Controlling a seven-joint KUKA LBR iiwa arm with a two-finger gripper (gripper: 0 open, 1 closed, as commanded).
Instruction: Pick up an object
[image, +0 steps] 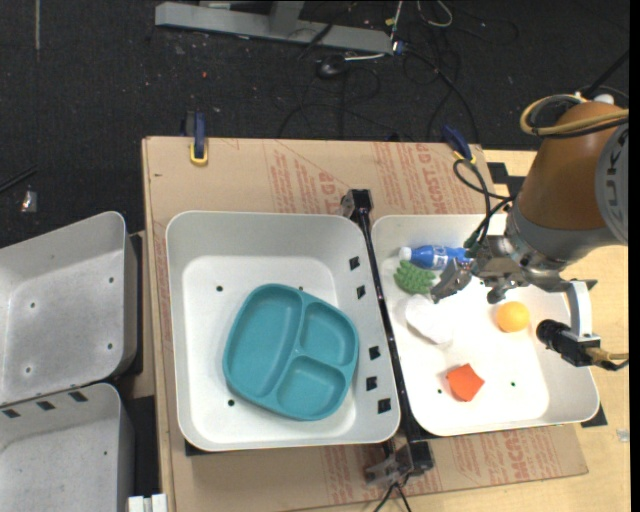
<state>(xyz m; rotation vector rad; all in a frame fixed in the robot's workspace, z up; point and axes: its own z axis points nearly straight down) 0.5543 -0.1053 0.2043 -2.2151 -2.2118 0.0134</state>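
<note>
The right bin holds a blue bottle lying at its far left, a green object just below the bottle, a white object, an orange ball and a red-orange block. My gripper hovers over the upper middle of this bin, open. One finger points toward the green object and the bottle, the other sits just above the orange ball. Nothing is between the fingers.
The left bin contains a teal divided plate. A black divider runs between the two bins. The arm's orange band looms over the right bin's far right corner. A black fitting sticks out near the right wall.
</note>
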